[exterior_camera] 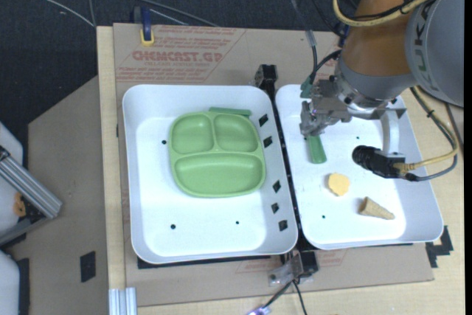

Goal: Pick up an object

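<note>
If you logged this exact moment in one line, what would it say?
arm: over right bin | tool: at green stick | yellow round piece, tan wedge: loose | left bin: green divided plate

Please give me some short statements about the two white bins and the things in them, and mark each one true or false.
1. The green divided plastic plate lies in the left shallow white bin. True.
2. The round yellow piece lies on the green plate. False: it lies on the floor of the right shallow white bin.
3. The tan wedge-shaped piece lies in the right bin. True.
4. The end effector is over the left bin. False: it is over the right bin, at the upper end of the green stick-shaped object.
5. The plate has three compartments. True.
</note>
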### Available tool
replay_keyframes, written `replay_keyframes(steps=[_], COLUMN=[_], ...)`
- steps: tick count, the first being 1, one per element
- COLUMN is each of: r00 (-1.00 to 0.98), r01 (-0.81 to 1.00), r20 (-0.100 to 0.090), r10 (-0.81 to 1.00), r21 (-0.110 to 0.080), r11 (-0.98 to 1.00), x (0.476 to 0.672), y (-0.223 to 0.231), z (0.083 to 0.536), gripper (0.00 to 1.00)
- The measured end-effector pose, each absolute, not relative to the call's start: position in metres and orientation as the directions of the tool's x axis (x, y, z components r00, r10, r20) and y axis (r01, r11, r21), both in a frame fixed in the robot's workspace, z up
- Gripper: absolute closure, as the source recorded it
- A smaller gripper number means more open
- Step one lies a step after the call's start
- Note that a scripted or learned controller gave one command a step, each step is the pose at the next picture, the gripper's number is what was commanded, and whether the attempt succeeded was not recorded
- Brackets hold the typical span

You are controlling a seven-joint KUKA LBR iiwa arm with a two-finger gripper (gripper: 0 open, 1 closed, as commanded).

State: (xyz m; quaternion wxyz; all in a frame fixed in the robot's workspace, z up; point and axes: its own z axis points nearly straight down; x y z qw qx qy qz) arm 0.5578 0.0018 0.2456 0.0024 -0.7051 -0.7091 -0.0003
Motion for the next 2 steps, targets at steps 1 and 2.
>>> replay_keyframes(steps=[1, 2], r00=[-0.003, -0.005], r01=[1.0, 1.0], r20=[0.002, 0.003], r10=[1.0, 1.0], r21=[-0.005, -0.005], r11=[0.003, 0.005], x=[0.531, 0.508], y=[0.041, 0.087], z=[0.246, 0.243], gripper=[1.0, 1.0])
